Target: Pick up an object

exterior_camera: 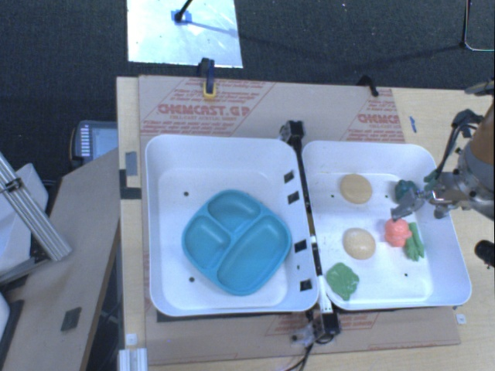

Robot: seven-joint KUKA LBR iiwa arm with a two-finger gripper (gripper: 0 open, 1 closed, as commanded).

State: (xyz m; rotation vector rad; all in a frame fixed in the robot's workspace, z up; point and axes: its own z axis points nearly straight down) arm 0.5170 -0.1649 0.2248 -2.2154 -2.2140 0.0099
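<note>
The right bin holds several small things. Two tan rounds lie in it, one toward the back and one in the middle. A green leafy piece sits near the front left corner. A pink lump lies against a green pod. A teal piece rests near the back right. My gripper reaches in from the right, low over the bin, just in front of the teal piece and just behind the pink lump. I cannot tell whether it touches either.
The left bin carries a blue divided plate. A black divider with clips runs between the bins. Cardboard lies under both. The grey arm crosses the right bin's far wall.
</note>
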